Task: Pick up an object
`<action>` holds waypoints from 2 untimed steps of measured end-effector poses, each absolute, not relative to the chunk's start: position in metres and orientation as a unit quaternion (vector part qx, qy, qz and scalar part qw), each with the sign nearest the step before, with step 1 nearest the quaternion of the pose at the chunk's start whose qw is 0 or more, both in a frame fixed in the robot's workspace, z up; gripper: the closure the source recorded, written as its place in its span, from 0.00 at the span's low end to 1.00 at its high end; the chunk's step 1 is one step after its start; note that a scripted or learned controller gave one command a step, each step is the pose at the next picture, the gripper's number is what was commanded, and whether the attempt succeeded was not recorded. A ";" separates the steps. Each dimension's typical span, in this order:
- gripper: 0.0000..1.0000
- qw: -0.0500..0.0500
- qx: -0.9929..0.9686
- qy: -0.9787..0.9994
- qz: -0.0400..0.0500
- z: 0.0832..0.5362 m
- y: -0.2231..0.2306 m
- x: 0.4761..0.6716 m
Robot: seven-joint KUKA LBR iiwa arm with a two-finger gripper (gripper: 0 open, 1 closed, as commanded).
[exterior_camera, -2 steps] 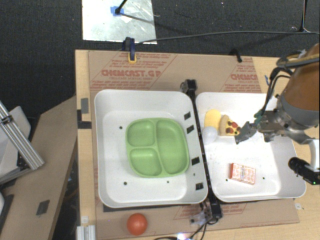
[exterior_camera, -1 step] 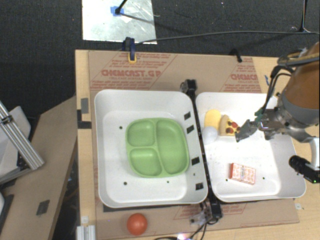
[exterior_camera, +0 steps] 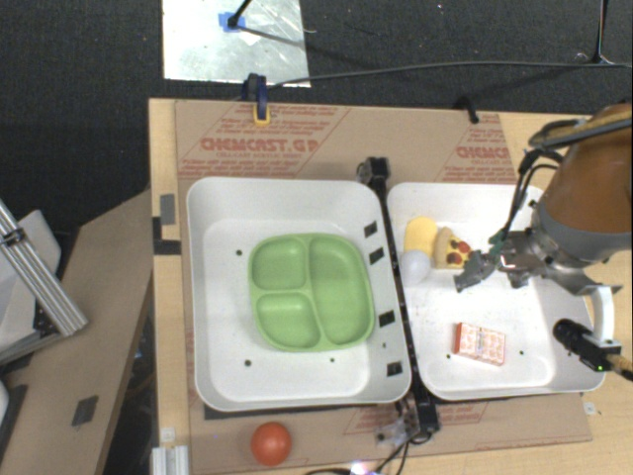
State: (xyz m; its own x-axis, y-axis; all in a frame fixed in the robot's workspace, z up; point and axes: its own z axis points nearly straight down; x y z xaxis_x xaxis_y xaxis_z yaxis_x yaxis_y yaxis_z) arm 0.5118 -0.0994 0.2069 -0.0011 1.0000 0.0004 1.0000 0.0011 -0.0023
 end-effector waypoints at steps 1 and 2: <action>0.00 0.001 -0.707 -0.708 0.000 0.162 -0.096 0.518; 0.00 0.001 -0.707 -0.707 0.000 0.113 -0.089 0.526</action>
